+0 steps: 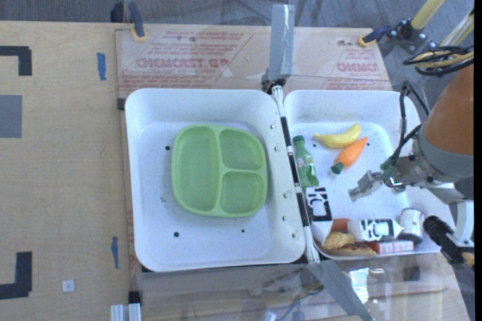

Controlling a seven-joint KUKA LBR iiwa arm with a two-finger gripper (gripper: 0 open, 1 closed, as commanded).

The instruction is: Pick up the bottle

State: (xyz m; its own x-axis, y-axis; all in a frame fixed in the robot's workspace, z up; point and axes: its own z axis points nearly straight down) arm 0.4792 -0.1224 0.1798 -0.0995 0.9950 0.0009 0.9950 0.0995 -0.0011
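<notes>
Left bin [143, 184]: green divided plate [219, 170], centred. Right bin [380, 107]: green bottle [304, 160] along left wall; banana [338, 137] and carrot [349, 154] toward far edge; small packages along near edge. Gripper [367, 185] hovers mid-bin, right of bottle, apart.

We see a light green plate [220, 170] in a white bin [143, 123], a green bottle [304, 160], a yellow banana [338, 137], and an orange carrot [349, 154].
</notes>
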